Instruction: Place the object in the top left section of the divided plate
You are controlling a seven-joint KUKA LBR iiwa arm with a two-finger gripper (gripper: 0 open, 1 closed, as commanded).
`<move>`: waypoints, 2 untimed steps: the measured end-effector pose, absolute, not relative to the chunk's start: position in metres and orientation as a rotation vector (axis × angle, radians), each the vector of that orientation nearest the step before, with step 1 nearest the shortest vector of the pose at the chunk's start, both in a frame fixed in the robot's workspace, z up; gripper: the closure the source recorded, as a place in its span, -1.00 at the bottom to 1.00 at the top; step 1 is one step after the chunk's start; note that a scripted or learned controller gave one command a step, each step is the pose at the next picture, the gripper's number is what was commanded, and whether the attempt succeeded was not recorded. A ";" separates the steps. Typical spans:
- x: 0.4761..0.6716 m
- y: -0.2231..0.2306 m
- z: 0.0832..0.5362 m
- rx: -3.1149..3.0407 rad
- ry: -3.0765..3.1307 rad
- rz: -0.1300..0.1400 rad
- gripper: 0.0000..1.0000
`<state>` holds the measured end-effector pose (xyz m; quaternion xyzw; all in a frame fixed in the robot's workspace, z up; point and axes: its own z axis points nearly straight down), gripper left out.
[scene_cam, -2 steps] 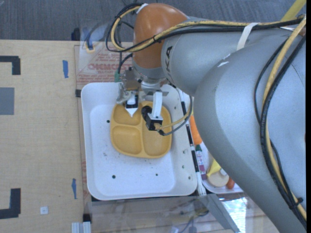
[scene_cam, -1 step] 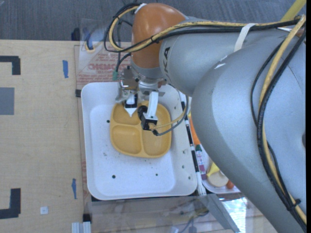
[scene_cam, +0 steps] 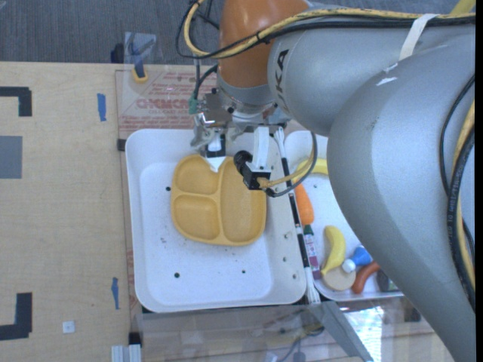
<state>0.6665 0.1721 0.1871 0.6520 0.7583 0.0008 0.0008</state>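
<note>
While gripper [scene_cam: 213, 143], state unclear, hovers, smooth yellow divided plate [scene_cam: 219, 210] sits glossy, rounded.

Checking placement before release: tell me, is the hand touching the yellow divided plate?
Cannot tell: in the camera view the hand overlaps the divided plate's top edge.
</note>
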 end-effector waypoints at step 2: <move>0.666 0.195 0.136 1.977 2.448 0.001 1.00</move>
